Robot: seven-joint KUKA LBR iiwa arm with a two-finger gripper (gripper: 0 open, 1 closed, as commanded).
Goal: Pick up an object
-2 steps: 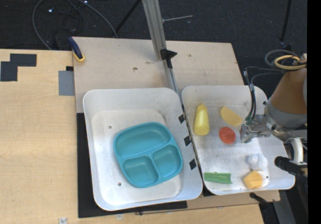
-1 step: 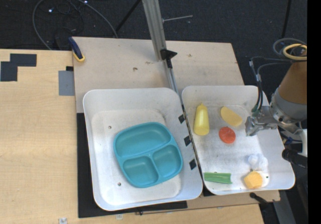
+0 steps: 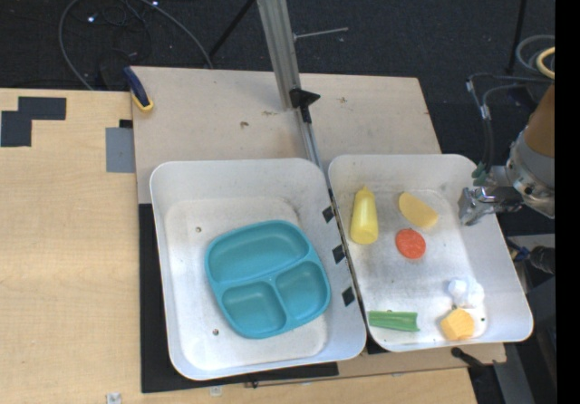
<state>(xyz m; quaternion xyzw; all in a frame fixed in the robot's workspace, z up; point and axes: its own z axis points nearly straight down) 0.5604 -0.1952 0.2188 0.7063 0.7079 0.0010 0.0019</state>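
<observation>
Pick not begun: gripper (image 3: 475,202) at right bin (image 3: 489,293) rim, finger state untellable, nothing visibly held; yellow bottle (image 3: 363,216), red ball (image 3: 410,244), green block (image 3: 393,322) all resting.

Pale wood desk (image 3: 63,239) with grey patches, tan board (image 3: 362,117) behind the bins, aluminium post (image 3: 276,40) rising from it, cables (image 3: 109,8) over dark floor.

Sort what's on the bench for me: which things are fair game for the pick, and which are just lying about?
For the pick, all in the right bin:
yellow bottle
yellow wedge
red ball
green block
orange piece
small white piece
claw, at that bin's right rim

Lying about:
teal divided tray in the left bin
metal post
</observation>
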